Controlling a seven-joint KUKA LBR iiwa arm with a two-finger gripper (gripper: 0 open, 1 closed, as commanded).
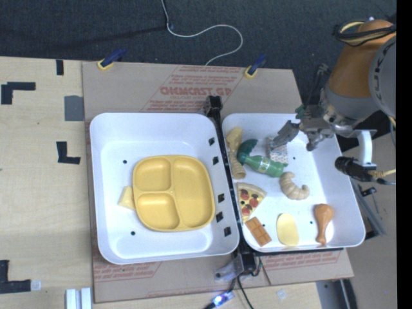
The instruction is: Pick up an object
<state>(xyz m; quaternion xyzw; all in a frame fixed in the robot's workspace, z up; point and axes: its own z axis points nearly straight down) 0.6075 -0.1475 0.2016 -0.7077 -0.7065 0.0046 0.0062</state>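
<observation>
Dark carpet is seen behind the counter [45,108] carrying two shallow white bins. Over the right bin [341,192], the end effector [297,136] is spread apart, clamped on nothing. Just below-left lies a green plastic toy bottle [261,165]: judged light, stiff, slippery, best gripped across its middle.

Looks like a robotics lab: two white bins [106,172] clamped on a cardboard sheet [193,89] mid-frame, black tape marks [16,92] on the wooden bench at left, loose cable [206,34] over dark carpet up top.
</observation>
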